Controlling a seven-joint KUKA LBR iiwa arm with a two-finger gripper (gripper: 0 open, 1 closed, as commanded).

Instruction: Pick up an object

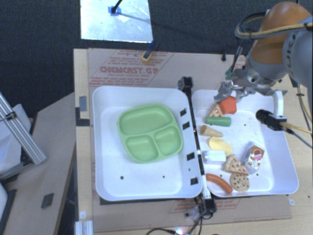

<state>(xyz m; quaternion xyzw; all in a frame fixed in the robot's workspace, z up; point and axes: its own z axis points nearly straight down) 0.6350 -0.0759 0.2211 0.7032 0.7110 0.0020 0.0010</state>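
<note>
Gripper (228,93) over right bin (288,177); fingers' state unclear | orange block (227,105) just beneath

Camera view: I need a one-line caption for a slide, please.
KUKA arm's gripper poised over an orange toy in the right bin; a green divided tray sits in the left bin.

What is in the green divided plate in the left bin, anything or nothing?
Nothing. The green divided plate lies flat in the left bin, all three compartments bare; the toy food is in the right bin.
</note>
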